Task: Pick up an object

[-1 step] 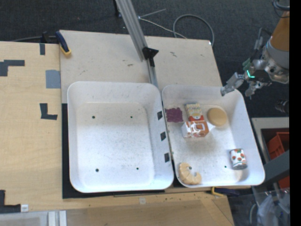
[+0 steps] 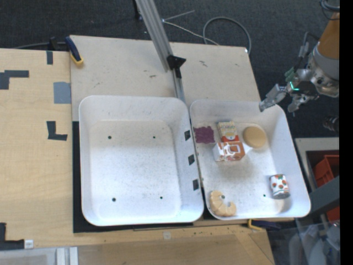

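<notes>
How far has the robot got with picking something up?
Nothing looks picked up yet. The carton, round bun, purple piece, small can and croissant all lie in the right bin. The gripper hangs above that bin's far right corner, with nothing visible between its fingers. Descending, grasping and lifting remain.

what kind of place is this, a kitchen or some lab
Most likely a robotics lab bench set up for grasping trials, not a kitchen. Two shallow white bins sit side by side, the right one holding toy-like food such as a small can and a carton. A gripper hangs by its corner.
</notes>
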Motion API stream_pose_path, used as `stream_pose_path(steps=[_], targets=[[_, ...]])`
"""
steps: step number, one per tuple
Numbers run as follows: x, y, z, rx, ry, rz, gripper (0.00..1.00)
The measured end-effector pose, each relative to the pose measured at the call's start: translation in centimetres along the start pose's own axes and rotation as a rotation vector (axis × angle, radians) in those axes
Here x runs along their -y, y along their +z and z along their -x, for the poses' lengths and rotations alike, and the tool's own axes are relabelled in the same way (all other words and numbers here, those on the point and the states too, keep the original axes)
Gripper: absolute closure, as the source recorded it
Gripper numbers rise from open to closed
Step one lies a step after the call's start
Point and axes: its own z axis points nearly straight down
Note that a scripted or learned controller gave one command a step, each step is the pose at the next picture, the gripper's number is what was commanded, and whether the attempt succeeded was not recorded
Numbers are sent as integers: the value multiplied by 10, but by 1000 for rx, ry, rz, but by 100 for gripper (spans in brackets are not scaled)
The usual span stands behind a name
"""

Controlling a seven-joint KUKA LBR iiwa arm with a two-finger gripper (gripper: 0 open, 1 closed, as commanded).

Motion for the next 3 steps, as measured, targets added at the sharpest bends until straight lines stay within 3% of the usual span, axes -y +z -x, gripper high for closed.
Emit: stream_pose_path(steps=[2,3], targets=[[1,133,1,-2,1,-7,0],[-1,182,1,1,1,3,0]])
